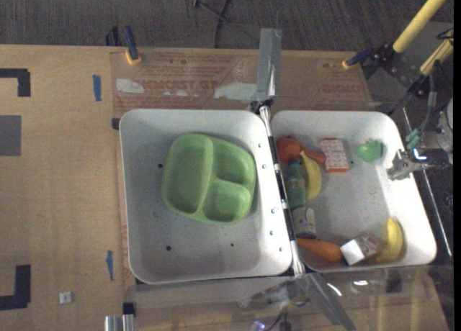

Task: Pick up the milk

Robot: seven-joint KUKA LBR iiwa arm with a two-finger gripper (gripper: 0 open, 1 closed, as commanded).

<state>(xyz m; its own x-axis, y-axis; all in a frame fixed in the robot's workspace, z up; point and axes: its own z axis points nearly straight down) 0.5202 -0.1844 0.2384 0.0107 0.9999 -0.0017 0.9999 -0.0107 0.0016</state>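
The milk [359, 250] is a small carton with a white end and a brown body. It lies on its side at the near edge of the right bin [360, 200], between a carrot [320, 250] and a banana [393, 240]. My gripper [405, 165] is a grey metal shape over the right rim of that bin. It is well back from the milk and touches nothing.
The right bin also holds a red-and-white box [334, 155], a green piece [370, 151], a second banana [312, 175], a tomato [287, 148] and two bottles [296, 179] along its left wall. A green divided plate [209, 177] sits in the left bin [144, 236].
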